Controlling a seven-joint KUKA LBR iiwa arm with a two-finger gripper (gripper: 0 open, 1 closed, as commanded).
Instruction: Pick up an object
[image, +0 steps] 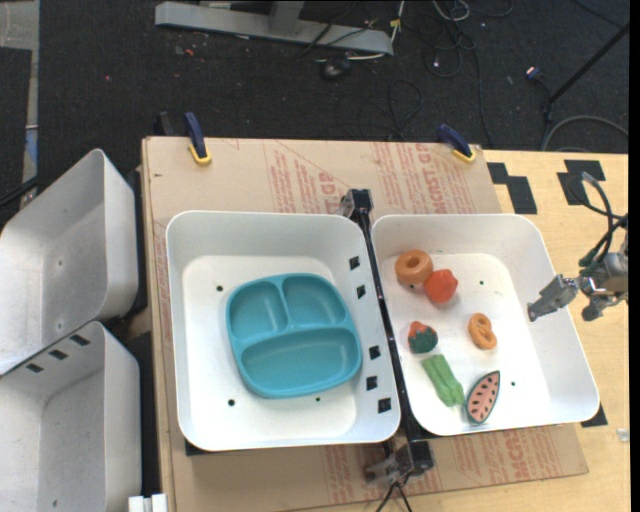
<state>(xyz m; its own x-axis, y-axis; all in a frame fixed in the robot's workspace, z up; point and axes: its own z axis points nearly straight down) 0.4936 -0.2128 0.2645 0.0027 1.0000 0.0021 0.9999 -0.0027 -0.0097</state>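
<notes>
Camera view has the gripper (568, 293) at the right bin's (560, 375) outer edge, fingers apart and empty. Toy foods, including a small pretzel (482, 331), lie near together, so a descent might nudge neighbours.

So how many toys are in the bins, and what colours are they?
Orange: 2, the ring-shaped donut and the small pretzel-like piece.
Red: 1, the red chunk.
Green: 1, the long green piece.
Red and green: 2, the strawberry-like toy and the watermelon slice.
Blue: 1, the divided tray in the left bin.
Total: 7.
</notes>
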